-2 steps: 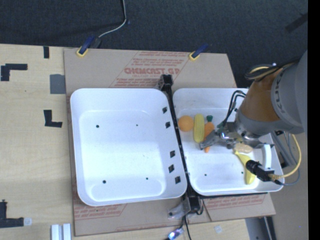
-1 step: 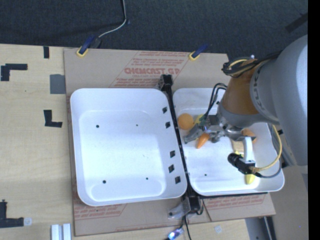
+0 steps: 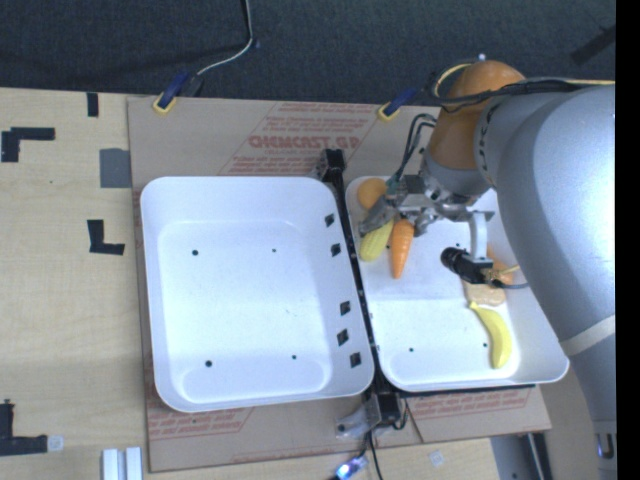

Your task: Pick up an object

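Gripper (image 3: 410, 210) hangs over the far-left corner of the right bin (image 3: 440, 366). Carrot (image 3: 399, 252) lies just on the near side of it, w/ its long axis running far-to-near and its thick end up at the tool. A yellow item (image 3: 374, 241) sits against the carrot's left (likely to crowd a grab). Can't tell if the gripper is open or has hold of anything. The carrot's top is hidden under it, and the arm covers the bin's far-right part.

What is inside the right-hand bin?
A carrot, a yellow piece beside it, an orange ball and a banana. The arm covers the bin's far right side; anything there is hidden.
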Controlling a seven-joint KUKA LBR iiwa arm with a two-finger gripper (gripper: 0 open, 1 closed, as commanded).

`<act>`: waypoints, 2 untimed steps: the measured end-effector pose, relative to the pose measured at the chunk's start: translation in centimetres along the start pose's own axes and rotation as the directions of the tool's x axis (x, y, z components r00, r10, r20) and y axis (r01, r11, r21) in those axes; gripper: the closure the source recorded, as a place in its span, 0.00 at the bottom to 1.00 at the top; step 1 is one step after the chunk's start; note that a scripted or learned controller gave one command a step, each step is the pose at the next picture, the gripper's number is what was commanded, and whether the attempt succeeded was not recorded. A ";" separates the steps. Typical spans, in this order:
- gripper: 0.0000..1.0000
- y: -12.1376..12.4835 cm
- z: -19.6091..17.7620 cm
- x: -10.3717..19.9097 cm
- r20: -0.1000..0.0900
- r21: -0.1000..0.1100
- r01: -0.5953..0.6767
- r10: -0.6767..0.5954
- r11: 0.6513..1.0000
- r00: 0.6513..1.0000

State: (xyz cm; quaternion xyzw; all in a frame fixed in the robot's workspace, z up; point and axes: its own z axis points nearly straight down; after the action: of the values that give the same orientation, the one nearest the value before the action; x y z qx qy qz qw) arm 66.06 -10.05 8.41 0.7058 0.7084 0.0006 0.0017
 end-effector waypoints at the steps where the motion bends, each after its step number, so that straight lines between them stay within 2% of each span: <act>1: 0.00 -4.0 -2.1 -5.1 0.001 0.006 -0.008 0.008 1.000 1.000; 2: 0.00 -5.8 -20.2 -8.5 0.006 -0.011 -0.005 0.005 1.000 1.000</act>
State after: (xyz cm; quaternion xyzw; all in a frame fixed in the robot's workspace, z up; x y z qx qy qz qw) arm 60.20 -18.51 28.61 0.7076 0.7065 0.0026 0.0076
